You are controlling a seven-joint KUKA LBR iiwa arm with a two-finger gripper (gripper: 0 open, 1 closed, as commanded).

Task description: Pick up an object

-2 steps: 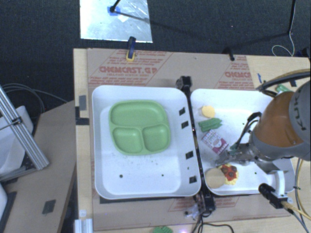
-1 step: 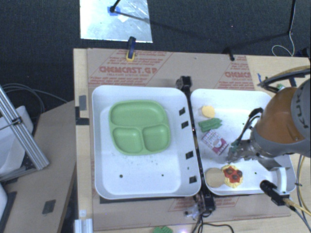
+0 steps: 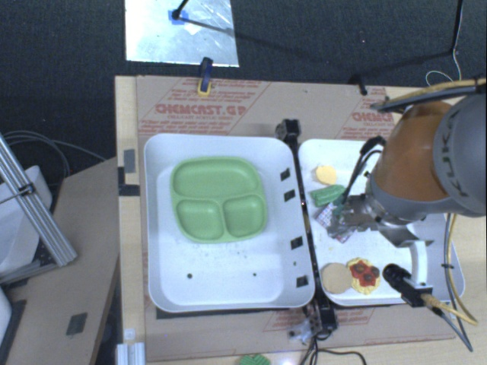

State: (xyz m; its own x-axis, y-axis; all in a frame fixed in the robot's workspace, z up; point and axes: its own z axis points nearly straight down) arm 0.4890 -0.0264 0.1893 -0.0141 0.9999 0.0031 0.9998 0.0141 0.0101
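Pick unfinished: claw [image 3: 344, 220], state indiscernible, sat low in right bin [image 3: 346, 149] among toys; nothing visibly lifted.

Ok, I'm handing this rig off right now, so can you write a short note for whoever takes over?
Pincer: low in the right bin, over its left part; whether it grips anything cannot be made out from this view.
Right bin: yellow piece near the top, green piece just below it, and at the front a tan round piece beside a pizza-like toy.
Left bin: green divided tray.
Done: arm is down among the items.
Left: confirm a grasp and lift one object.
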